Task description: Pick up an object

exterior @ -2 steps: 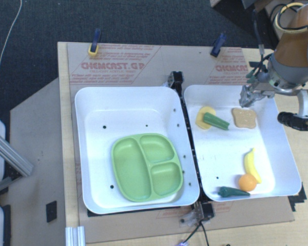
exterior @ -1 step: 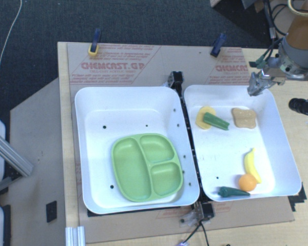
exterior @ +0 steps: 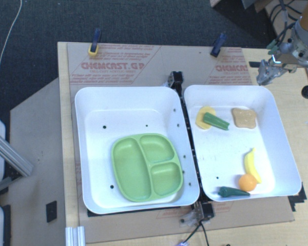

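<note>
Dark green vegetable [exterior: 233, 191] half behind orange [exterior: 248, 182], end effector [exterior: 267, 76] blurred

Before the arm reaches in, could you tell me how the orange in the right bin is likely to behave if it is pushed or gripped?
The orange looks round and smooth, so it would probably roll if nudged. It rests against the banana and a dark green piece, which may move with it. Its curved surface could slip from a narrow pinch.
</note>
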Controlling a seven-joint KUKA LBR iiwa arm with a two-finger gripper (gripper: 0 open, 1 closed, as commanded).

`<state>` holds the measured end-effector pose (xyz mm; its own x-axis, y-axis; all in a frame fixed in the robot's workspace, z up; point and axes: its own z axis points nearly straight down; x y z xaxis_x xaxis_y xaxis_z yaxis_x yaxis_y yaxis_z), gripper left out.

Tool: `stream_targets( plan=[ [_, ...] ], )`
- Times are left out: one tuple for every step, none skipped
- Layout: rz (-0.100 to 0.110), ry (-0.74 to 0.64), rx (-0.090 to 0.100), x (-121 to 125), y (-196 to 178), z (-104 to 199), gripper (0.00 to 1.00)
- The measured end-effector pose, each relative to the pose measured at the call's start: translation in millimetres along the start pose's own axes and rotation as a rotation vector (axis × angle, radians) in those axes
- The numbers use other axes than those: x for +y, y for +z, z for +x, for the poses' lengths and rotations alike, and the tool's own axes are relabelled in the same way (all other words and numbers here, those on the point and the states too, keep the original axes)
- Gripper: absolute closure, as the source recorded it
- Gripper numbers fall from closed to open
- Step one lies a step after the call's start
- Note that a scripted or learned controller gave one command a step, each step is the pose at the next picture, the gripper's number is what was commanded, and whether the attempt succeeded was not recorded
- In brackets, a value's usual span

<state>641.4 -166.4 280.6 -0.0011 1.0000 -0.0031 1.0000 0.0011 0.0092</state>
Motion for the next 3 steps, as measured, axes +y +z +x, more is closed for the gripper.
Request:
stream_targets(
  plan=[
    [0.012,-0.004,0.005,2.4,17.3,49.1,1.0],
    [0.011,-0.005,0.006,-3.1,14.5,105.8,1.0],
    [0.012,-0.005,0.006,-7.2,13.4,160.9,1.0]
  ],
)
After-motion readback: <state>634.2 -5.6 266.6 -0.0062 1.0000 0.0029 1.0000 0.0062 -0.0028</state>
